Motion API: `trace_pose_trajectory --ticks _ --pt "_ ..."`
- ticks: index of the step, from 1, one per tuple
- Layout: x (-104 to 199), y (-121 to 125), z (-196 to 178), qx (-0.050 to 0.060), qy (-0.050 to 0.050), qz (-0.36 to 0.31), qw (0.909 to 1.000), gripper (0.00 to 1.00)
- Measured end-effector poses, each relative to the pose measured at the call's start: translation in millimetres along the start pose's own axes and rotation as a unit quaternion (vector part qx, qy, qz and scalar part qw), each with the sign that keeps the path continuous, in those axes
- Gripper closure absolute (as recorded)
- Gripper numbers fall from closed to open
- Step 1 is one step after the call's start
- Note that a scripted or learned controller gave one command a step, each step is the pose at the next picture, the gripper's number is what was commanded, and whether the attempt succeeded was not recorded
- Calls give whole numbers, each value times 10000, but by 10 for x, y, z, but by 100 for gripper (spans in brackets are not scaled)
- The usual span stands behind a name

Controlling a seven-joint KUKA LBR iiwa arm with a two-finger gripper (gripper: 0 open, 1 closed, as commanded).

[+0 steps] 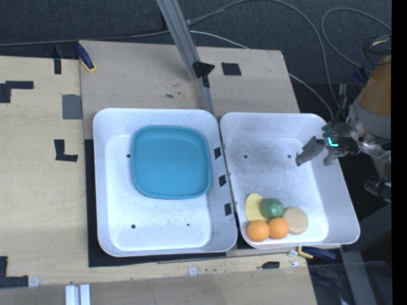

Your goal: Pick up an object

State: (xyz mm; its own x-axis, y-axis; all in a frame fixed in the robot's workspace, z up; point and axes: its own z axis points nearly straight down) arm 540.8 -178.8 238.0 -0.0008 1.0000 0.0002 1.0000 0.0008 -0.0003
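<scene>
In the right bin (280, 138), near its front edge, lies a cluster of small objects: a yellow piece (254, 204), a green ball (272, 207), two orange balls (257, 230) (278, 227) and a beige round piece (296, 220). My gripper (320, 152) hangs over the right bin's right rim, well behind the cluster. Its two dark fingers stand apart with nothing between them.
The left bin (111, 170) holds a blue square plate (171, 161). A grey metal pole (181, 30) slants in from the top to the gap between the bins. Cables lie on the dark floor at the back right.
</scene>
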Motion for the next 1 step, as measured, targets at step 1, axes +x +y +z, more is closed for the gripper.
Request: trace_pose_trajectory --ticks 1 --pt "0 -1 1 1 0 0 10000 0"
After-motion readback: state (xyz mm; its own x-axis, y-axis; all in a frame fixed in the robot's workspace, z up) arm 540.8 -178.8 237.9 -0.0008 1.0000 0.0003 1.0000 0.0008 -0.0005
